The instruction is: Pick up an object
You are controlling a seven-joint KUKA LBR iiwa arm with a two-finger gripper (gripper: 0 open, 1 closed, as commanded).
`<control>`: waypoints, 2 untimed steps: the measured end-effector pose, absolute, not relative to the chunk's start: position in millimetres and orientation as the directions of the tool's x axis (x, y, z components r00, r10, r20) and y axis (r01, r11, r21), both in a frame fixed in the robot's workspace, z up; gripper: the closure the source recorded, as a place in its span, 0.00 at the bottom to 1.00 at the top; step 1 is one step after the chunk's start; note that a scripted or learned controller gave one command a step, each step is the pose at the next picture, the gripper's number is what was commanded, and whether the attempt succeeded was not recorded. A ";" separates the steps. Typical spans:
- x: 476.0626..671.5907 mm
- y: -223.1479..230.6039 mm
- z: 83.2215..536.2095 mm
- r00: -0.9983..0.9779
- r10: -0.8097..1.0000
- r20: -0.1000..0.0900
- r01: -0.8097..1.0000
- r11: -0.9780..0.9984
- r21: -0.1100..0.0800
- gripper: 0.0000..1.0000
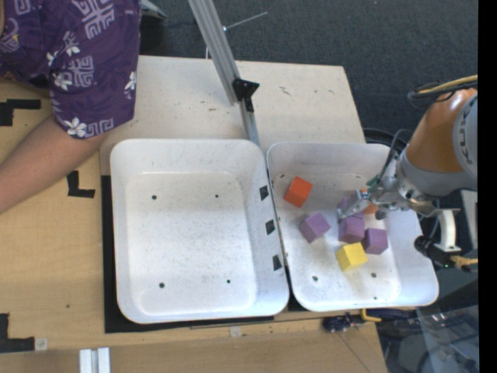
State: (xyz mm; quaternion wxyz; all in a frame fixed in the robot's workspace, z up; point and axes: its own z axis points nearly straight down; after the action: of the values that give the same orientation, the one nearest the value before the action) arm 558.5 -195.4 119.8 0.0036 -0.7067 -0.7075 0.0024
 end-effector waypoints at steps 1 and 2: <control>560.3 -195.6 133.3 -0.002 1.000 0.000 1.000 0.002 -0.003 1.00; 565.5 -189.1 193.5 -0.002 1.000 -0.001 1.000 0.002 0.004 1.00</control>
State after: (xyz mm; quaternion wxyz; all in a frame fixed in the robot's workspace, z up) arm 565.5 -189.1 193.5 -0.0018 -0.7062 -0.7080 -0.0010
